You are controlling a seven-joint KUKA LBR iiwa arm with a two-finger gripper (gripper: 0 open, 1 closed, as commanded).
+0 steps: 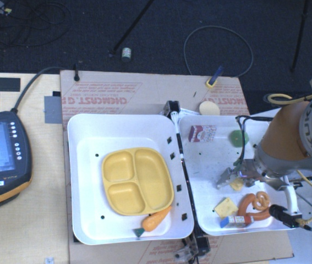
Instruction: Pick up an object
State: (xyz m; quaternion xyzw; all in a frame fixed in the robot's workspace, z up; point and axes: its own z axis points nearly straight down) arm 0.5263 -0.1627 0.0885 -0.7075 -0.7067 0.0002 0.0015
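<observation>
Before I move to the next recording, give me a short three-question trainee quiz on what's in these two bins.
1. True or false: the yellow divided tray lies in the right bin.
2. Which item lies against the tray's near edge? A) pretzel B) carrot C) green ball
3. Fill in: the gripper is down in the ____ bin, just above a small yellow piece.

Key:
1. False; it lies in the left bin.
2. B; the carrot touches that edge, while the pretzel and green ball are in the right bin.
3. right
</observation>
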